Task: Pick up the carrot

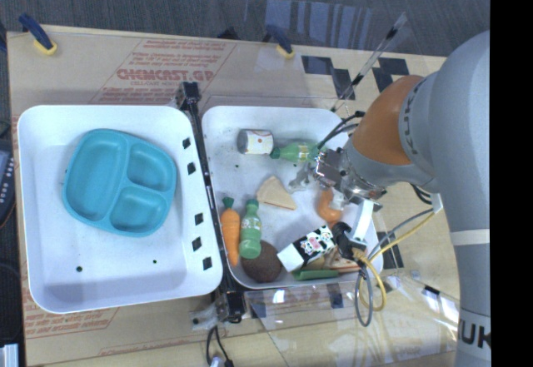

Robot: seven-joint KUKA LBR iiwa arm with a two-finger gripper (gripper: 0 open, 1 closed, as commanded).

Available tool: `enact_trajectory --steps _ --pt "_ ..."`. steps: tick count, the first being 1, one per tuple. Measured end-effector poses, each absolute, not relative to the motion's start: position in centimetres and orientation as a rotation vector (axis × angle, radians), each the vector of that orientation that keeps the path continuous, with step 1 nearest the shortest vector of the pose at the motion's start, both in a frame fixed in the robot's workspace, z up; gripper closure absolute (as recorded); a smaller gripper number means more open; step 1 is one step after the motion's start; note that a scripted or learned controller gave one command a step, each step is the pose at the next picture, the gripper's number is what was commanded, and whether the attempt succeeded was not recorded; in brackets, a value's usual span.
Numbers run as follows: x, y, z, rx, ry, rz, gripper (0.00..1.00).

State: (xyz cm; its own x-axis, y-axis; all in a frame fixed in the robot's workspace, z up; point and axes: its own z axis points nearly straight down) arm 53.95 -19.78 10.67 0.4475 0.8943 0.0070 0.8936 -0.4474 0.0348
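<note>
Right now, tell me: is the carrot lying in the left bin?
No. The carrot lies in the right bin, beside the green bottle.

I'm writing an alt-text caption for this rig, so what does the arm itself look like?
The arm is thick, rounded and light grey, with an orange band above the wrist. Black and yellow cables loop around the wrist beside the small metal-and-white gripper. Partial black lettering marks the lower casing.
</note>
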Motion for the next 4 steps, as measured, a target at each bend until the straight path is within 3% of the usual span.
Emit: enact_trajectory --steps 1,2,4 --pt "52.0 -19.8 10.7 2.401 1.971 0.034 0.00" --pt "55.4 -20.1 10.6 2.458 1.935 0.015 0.00" --pt "59.2 -20.3 10.5 2.444 1.959 0.014 0.00"
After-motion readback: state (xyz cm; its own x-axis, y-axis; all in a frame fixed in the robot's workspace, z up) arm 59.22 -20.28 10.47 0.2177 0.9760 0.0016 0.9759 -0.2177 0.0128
